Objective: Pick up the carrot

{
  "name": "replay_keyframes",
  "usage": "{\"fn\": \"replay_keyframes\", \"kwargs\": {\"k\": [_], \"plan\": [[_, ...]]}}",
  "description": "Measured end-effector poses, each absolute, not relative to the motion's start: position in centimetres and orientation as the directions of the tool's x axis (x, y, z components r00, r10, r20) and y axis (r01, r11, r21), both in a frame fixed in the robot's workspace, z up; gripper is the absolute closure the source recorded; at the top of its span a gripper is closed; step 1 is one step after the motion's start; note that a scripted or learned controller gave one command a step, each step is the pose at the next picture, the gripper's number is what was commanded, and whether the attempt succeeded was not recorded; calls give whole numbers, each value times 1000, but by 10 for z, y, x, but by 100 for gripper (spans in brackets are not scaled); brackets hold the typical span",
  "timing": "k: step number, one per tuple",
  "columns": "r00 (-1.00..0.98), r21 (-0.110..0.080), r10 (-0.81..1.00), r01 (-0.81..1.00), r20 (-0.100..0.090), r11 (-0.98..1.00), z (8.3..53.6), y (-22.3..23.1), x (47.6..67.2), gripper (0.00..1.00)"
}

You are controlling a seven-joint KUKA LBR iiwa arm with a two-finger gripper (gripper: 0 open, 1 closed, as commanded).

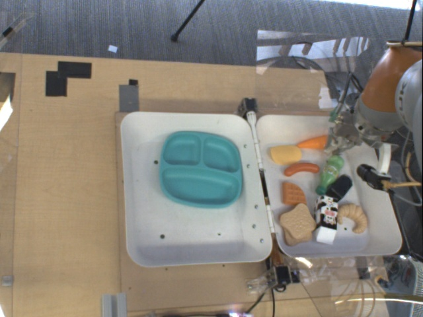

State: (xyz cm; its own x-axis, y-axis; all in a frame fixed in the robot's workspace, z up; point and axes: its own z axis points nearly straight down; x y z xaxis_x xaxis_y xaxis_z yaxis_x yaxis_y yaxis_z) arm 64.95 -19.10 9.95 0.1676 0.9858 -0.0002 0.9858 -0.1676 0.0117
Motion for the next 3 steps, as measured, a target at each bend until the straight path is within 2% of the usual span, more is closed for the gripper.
{"fn": "replay_keyframes", "kwargs": {"k": [1, 2, 3], "plan": [[-176, 10, 984, 984, -4, 176, 89, -178, 593, 100], [-173, 12, 985, 985, -6, 173, 89, -179, 593, 0], [-83, 9, 997, 996, -4, 83, 87, -196, 647, 0]]}}
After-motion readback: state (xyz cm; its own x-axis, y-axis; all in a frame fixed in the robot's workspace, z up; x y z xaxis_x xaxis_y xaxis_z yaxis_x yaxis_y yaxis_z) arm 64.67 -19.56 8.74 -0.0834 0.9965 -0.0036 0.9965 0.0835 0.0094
